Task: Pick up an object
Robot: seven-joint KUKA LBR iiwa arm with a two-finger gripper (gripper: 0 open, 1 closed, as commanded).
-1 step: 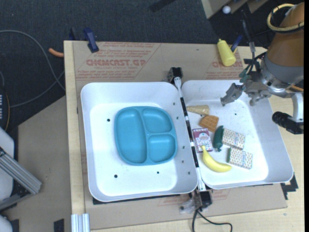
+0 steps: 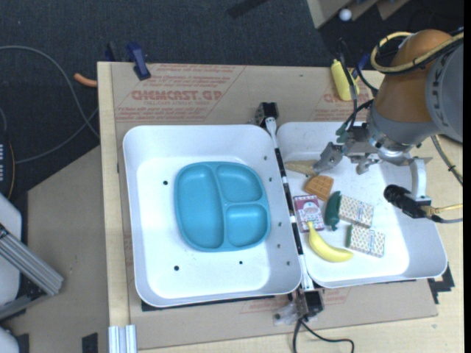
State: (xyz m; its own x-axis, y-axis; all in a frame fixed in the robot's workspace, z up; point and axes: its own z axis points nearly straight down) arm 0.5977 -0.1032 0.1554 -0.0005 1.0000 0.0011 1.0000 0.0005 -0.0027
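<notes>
Your gripper (image 2: pixel 343 155) hangs spread wide, holding nothing, over the right bin (image 2: pixel 423 252) – below lie a waffle-textured biscuit (image 2: pixel 319 186), curved yellow banana (image 2: pixel 326 246), and glossy divided blue plate (image 2: pixel 220 204) in the left bin (image 2: pixel 147 160)

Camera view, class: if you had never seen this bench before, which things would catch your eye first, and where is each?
First is the blue divided plate, alone in the middle of the left bin. Next is the arm with its orange band, reaching in from the right over the right bin. Below it lies a cluster of small things, the yellow banana nearest the front.
</notes>
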